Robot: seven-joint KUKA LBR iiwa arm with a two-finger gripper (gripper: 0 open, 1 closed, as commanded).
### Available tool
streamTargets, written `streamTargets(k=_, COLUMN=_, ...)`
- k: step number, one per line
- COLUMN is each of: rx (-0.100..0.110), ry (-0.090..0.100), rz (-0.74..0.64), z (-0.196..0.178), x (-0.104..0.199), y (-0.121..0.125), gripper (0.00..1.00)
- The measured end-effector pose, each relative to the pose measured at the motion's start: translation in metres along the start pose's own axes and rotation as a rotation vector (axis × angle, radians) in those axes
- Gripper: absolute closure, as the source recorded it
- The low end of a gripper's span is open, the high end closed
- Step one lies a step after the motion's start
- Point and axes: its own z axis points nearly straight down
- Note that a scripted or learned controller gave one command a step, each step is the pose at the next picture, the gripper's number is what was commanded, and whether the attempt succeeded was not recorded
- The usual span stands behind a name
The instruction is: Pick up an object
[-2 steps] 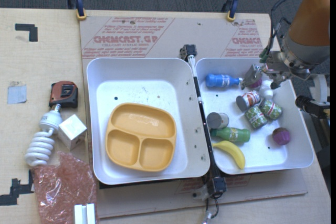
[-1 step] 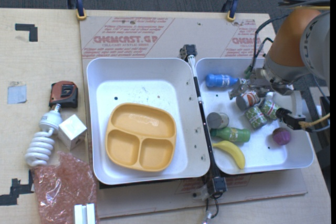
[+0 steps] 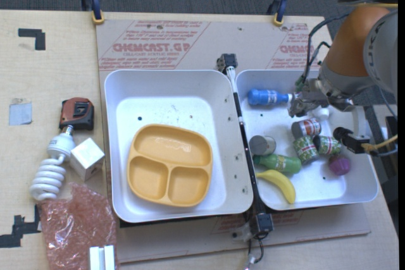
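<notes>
The right bin (image 3: 364, 190) holds a small heap of things. A blue bottle (image 3: 267, 97) with a white neck lies on its side at the far left of that bin. A banana (image 3: 279, 185) lies curved at the near edge, and a green bottle (image 3: 283, 164) lies flat just beyond it, touching a round grey can (image 3: 262, 146). Right of these lie a red-banded can (image 3: 306, 129) and two green-patterned cans (image 3: 306, 150) (image 3: 328, 146), tipped and crowded together. A purple plum (image 3: 340, 165) sits nearest the right wall.
</notes>
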Motion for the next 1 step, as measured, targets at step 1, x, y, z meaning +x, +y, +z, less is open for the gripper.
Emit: streamTargets(k=1, rx=0.0, ry=0.0, rz=0.0, z=0.0, x=0.0001, y=0.0, gripper=0.0)
